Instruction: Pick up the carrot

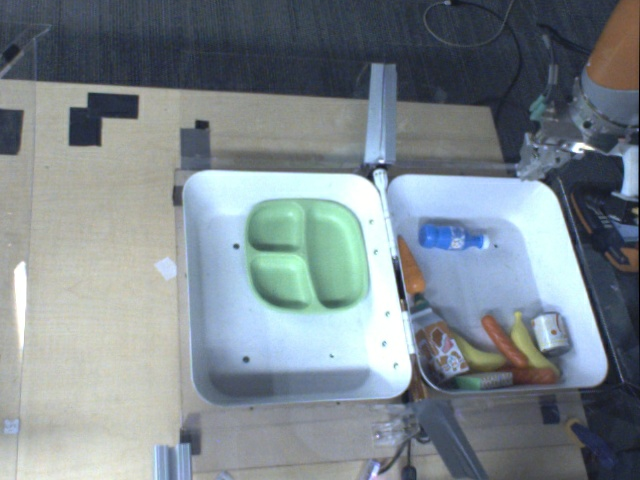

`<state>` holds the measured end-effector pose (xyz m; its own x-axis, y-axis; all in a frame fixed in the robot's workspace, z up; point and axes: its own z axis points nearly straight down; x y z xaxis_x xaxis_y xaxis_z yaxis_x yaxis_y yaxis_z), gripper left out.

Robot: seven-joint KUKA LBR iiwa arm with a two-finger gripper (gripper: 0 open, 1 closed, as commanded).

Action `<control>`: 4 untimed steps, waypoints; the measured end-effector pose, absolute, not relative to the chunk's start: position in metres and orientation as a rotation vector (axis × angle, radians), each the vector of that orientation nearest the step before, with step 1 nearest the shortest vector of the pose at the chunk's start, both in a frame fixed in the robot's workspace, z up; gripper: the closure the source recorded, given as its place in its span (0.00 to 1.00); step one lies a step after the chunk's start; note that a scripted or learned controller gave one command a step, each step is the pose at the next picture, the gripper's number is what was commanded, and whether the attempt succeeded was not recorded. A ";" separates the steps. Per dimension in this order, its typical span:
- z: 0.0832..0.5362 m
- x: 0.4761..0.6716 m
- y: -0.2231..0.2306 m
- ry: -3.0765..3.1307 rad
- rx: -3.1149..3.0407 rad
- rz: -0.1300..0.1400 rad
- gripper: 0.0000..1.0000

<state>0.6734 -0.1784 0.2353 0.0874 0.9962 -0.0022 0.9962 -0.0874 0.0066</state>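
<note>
The carrot (pixel 408 265) is orange with a green end. It lies along the left wall of the right bin (pixel 560 238), close to the divider between the two bins. My gripper (pixel 538 154) hangs over the far right corner of that bin, at the end of the grey arm with the orange band (pixel 615 43). It is well apart from the carrot, up and to the right of it, and nothing shows in it.
A blue bottle (pixel 453 237) lies at the right bin's middle back. A banana (pixel 480 353), a red-orange piece (pixel 503 338), a brown packet (pixel 438 346) and a small can (pixel 550 333) crowd the front. The left bin (pixel 215 268) holds a green divided plate (pixel 305 253).
</note>
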 end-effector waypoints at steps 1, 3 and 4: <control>0.208 0.671 -0.182 2.302 2.134 0.002 1.00; 0.087 0.644 -0.198 2.150 2.283 0.008 1.00; 0.222 0.612 -0.173 2.292 2.144 0.004 1.00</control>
<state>0.6118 -0.1729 0.2220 -0.0667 0.9978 -0.0009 0.9978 0.0667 0.0040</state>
